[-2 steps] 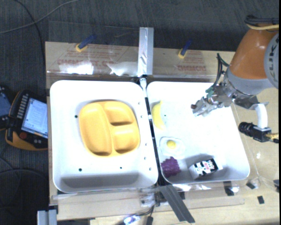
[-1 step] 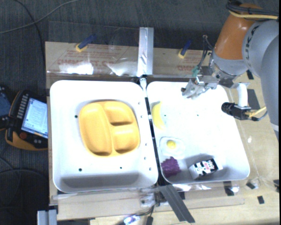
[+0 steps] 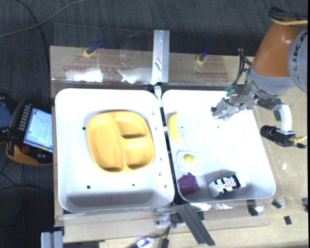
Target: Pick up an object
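Small black-and-white printed box [image 3: 225,184] lies low in the right white bin [image 3: 248,138].
Grey gripper [image 3: 220,110] hovers above it, well apart; whether it is released or clenched, I cannot tell.

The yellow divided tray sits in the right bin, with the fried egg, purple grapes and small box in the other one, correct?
Not quite. The camera view shows the yellow divided tray in the left bin; the fried egg, purple grapes and small box lie in the right bin.

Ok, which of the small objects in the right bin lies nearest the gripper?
The pale yellow banana-shaped piece against the bin's left wall; the others lie farther from the gripper.
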You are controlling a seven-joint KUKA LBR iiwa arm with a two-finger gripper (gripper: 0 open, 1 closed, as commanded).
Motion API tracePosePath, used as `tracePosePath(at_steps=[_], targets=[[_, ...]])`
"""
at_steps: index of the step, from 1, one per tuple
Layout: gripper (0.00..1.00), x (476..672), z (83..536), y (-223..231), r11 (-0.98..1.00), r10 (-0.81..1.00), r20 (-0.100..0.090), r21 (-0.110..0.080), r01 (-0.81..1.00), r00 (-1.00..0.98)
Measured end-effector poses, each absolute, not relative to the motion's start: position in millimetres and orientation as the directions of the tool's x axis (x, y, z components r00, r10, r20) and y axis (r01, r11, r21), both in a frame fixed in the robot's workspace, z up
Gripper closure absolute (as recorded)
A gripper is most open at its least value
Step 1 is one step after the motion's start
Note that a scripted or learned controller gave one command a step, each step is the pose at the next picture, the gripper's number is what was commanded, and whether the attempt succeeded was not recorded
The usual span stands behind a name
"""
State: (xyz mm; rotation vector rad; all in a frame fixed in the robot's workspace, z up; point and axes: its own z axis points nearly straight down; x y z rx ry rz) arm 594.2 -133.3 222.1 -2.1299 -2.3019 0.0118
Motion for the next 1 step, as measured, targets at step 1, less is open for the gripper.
tracePosePath(at_steps=[1], targets=[[1.00,593.8,226.0,-133.1,0.078,0.997,0.001,-0.018,0.997,-0.078]])
